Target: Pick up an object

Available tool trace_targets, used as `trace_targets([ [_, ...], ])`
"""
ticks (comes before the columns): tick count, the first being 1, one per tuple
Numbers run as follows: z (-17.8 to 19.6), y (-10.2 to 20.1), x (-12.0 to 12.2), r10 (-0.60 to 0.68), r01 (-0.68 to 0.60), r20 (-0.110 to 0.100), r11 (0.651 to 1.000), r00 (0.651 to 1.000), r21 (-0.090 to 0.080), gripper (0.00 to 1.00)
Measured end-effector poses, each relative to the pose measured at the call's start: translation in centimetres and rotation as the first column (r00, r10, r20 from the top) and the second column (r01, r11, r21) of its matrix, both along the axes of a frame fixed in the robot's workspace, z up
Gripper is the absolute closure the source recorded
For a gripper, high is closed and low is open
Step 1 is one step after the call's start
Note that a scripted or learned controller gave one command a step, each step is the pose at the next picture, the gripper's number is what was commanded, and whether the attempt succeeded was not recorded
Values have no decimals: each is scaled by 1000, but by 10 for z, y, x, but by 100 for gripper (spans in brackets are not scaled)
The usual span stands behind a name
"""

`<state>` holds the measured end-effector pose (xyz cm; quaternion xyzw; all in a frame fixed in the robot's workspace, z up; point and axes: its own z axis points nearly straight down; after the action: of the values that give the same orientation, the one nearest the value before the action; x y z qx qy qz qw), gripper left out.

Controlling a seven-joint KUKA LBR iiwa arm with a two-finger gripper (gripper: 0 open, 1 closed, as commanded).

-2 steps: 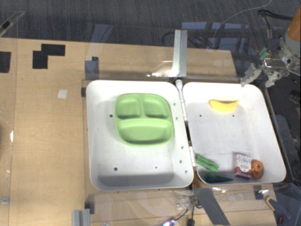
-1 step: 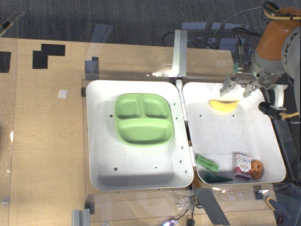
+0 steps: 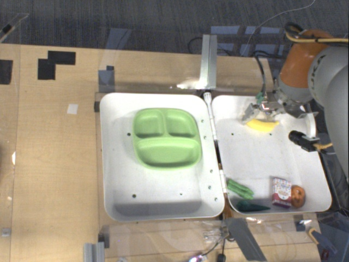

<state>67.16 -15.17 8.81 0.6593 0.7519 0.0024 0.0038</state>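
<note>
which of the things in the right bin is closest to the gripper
The yellow object, right below the gripper at the bin's far end; the other items lie along the near edge.

Tray (image 3: 166, 137) in left bin (image 3: 109, 162)

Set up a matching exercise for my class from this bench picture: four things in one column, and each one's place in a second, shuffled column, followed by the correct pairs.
Things
1. green divided plate
2. yellow object
3. green pod-shaped object
4. small purple and white carton

Places
A. near edge of the right bin, close to the divider
B. middle of the left bin
C. far end of the right bin, just below the gripper
D. near right corner of the right bin, beside a brown round object

Pairs: 1-B, 2-C, 3-A, 4-D
</note>
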Motion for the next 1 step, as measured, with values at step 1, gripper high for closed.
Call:
trace_targets([
  [1,15,2,3,5,-5,9,1000,1000,0,100],
])
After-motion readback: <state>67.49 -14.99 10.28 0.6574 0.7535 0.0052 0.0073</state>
